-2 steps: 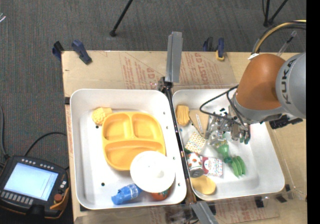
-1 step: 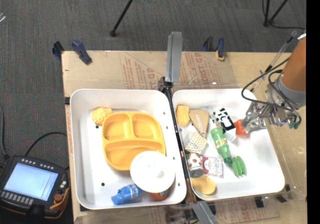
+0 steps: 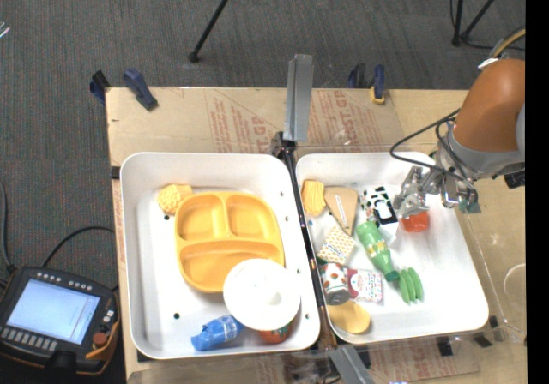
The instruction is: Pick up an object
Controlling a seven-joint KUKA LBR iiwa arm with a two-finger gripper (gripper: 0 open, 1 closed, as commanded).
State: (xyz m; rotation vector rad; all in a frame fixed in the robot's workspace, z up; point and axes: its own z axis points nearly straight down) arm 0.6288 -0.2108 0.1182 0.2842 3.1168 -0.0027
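Your pincer [image 3: 418, 199] hangs over the right bin [image 3: 446, 292], fingers pointing down, and you cannot tell how they stand. The small red object [image 3: 416, 221] lies directly below them, near the bin's far right part, with no clear long axis

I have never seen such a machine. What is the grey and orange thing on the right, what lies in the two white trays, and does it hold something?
One camera looks down on a bench. The grey and orange thing is a robot arm; its gripper hangs over the right bin, just above a small red object. I cannot tell whether it holds it. This bin also has toy food and small packets. The left bin has a yellow divided plate, a white lid and a blue toy.
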